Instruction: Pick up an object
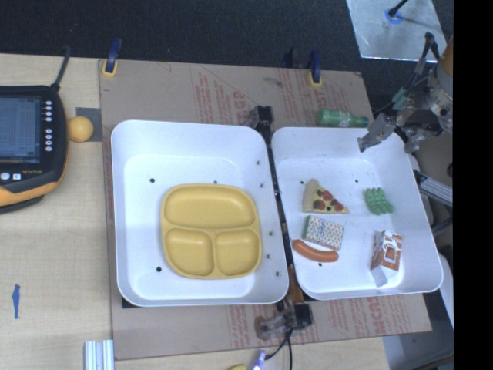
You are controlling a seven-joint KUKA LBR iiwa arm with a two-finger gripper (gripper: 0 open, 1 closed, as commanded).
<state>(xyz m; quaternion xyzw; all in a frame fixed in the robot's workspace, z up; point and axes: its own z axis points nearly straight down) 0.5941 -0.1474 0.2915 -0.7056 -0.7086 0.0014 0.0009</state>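
The gripper [383,136] is seen over the far right corner of the right bin [431,272]; its finger state cannot be told. Within that bin, a pizza slice [322,197], green piece [377,200], patterned packet [323,231], sausage [315,251] and small carton [387,253] are noted, their printing unreadable.

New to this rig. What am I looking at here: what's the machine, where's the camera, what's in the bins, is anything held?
One fixed camera looks down at a slant on a bench with two shallow white bins. The machine is a robot arm reaching in from the right; its gripper hangs over the far rim of the right bin, and nothing shows between its fingers.

The left bin holds a yellow divided tray. The right bin holds toy food: a pizza slice, a green piece, a patterned square packet, a hot dog and a small carton. It is meant to pick one up.

On the bench at the far left lies the arm's handheld control pad.
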